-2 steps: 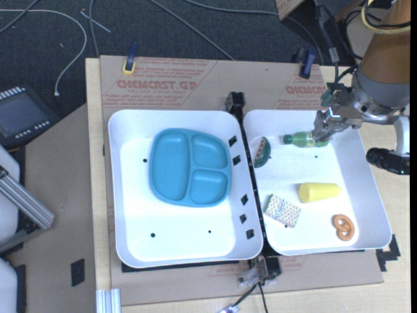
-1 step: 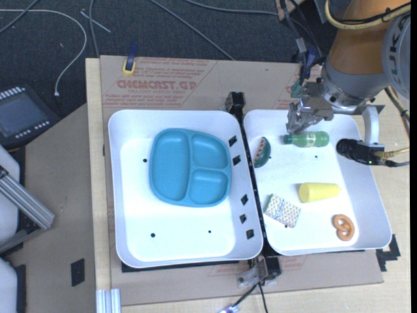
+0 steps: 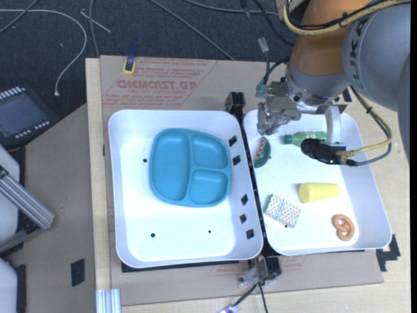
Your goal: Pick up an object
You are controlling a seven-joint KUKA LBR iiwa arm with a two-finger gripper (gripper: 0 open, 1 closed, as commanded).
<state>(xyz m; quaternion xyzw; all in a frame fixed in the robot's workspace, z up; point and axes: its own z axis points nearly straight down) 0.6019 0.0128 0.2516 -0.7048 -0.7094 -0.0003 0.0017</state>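
My gripper (image 3: 271, 124) hangs over the far left corner of the right bin (image 3: 371, 175), under the grey and orange wrist. Just below it, against the bin's left wall, lies a small round green and red piece (image 3: 262, 152). A green bottle (image 3: 303, 137) lies on its side just right of the gripper. Further toward the front lie a yellow cylinder (image 3: 318, 191), a patterned white packet (image 3: 283, 210) and a brown pretzel (image 3: 343, 227). I see nothing held in the gripper.
The left bin (image 3: 130, 194) holds a blue divided plate (image 3: 190, 167). A black cable with a connector (image 3: 322, 150) hangs from the arm over the right bin. A divider with black clips (image 3: 246, 175) separates the bins. Cardboard lies under both.
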